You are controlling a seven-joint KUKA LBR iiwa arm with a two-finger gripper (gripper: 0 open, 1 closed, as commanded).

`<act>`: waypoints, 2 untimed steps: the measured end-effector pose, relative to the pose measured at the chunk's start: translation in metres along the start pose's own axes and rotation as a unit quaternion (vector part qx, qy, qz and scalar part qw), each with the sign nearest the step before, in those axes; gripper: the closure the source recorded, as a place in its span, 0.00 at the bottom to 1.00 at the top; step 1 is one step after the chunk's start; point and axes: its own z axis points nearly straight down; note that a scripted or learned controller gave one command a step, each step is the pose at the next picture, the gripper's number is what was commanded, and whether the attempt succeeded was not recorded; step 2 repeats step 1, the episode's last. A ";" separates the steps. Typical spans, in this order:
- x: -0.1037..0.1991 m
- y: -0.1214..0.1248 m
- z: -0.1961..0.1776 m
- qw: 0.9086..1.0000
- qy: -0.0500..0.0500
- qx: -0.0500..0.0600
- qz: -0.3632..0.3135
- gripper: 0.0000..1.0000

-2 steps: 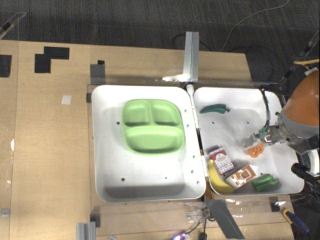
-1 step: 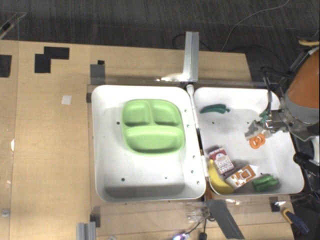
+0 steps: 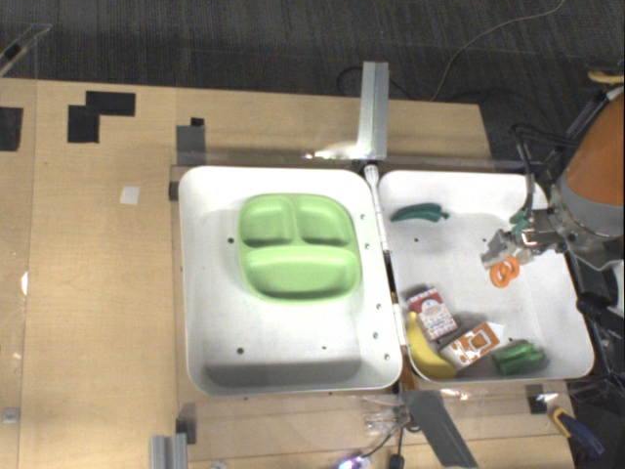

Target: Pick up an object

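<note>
Two shallow white bins sit side by side on the wooden bench. The left bin holds a green divided plate, lying flat near its middle. The right bin carries the smaller clutter: a yellow banana against the near-left corner, a small red-and-white packet just above it, an orange-and-white carton touching the banana's end, a green vegetable-like piece at the near-right, and a dark green curved piece up by the far wall.

The grey arm with its orange band reaches over the right bin's far-right side. Its gripper hangs above the bin floor, and a small orange ring-shaped object sits directly under its tip. Whether the fingers are spread or pinched on that ring, I cannot tell; it may be held or merely lying beneath.

I would judge this the grasping step. The next move calls for a straight lift, which would prove the hold.
</note>
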 end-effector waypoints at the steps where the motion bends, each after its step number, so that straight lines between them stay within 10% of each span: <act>1: 0.079 0.034 -0.027 0.998 0.001 0.004 0.069 1.00; 2: 0.079 0.034 -0.027 0.998 0.001 0.004 0.069 1.00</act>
